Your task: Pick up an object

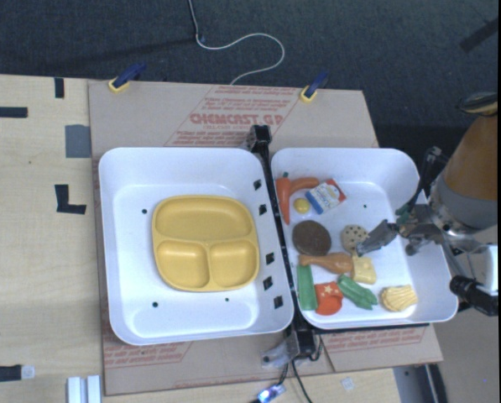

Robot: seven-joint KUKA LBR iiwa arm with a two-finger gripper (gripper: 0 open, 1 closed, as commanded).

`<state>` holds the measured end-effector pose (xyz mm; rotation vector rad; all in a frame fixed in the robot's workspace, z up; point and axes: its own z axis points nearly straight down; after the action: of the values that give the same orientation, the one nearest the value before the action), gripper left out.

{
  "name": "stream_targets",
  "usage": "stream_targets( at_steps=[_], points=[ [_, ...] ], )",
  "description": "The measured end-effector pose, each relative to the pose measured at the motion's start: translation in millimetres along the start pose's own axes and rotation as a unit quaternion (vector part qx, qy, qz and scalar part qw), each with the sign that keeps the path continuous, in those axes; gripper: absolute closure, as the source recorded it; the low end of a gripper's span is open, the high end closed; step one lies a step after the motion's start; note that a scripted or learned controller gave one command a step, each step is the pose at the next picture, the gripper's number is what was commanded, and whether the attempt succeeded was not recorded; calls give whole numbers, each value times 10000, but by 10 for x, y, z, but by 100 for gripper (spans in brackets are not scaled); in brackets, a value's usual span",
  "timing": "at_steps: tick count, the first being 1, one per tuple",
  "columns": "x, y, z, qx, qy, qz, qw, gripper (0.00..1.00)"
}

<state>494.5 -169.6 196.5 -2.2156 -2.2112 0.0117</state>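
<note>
The right bin holds several toy foods. Among them are an orange carrot, a white, blue and red packet, a brown round patty, a speckled cookie and a drumstick. Nearer the front lie a yellow cube, a green bean, a red piece, a green pod and a ridged yellow piece. My gripper hangs low over the bin's middle right, just right of the cookie and above the yellow cube. Nothing is visibly held.
A yellow three-compartment plate lies in the left bin. The grey arm with its orange band reaches in over the right bin's right rim. Black clips sit along the divide between the bins, and a cable lies beyond the cardboard.
</note>
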Motion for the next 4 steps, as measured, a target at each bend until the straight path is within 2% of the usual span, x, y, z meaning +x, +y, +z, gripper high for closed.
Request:
stream_targets(
  at_steps=[1, 2, 3, 4],
  points=[
    [0, 19, -36, -38, -10, -12, 10000, 0],
    [66, -77, 494, -9, 3, -13, 10000, 0],
    [54, -31, 1127, -26, -3, -15, 10000, 0],
    [54, -34, 1131, -48, -8, -10, 10000, 0]
  ],
)
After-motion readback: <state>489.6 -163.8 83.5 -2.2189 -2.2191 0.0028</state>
